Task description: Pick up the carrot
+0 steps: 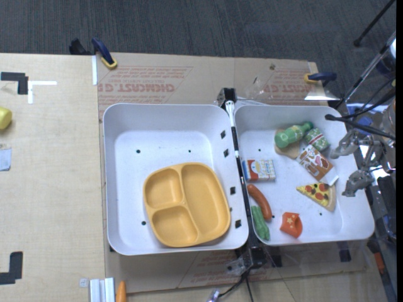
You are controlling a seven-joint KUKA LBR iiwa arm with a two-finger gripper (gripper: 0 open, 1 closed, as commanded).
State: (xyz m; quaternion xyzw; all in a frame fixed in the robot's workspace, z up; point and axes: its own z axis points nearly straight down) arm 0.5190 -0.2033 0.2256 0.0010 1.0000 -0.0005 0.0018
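The toy foods are lying loose in the right bin (362, 226), scattered flat across its floor, probably so that each can be reached from above on its own. The yellow divided plate (186, 204) is sitting alone in the left bin (119, 168).

The carrot (259, 201), which I am taking to be the orange-red elongated piece, is resting at a slant in the lower left part of the right bin, close to the wall the two bins share. A green pod-shaped toy (261, 224) is lying just beside its lower end, and a small carton (260, 170) is sitting just above it.

The gripper (352, 166) is hanging at the frame's right edge, over that bin's right rim near the pizza slice (318, 194). Its opening cannot be told from this angle, and nothing is visibly held. The carrot is lying well apart from it, to the left and slightly lower in the frame.
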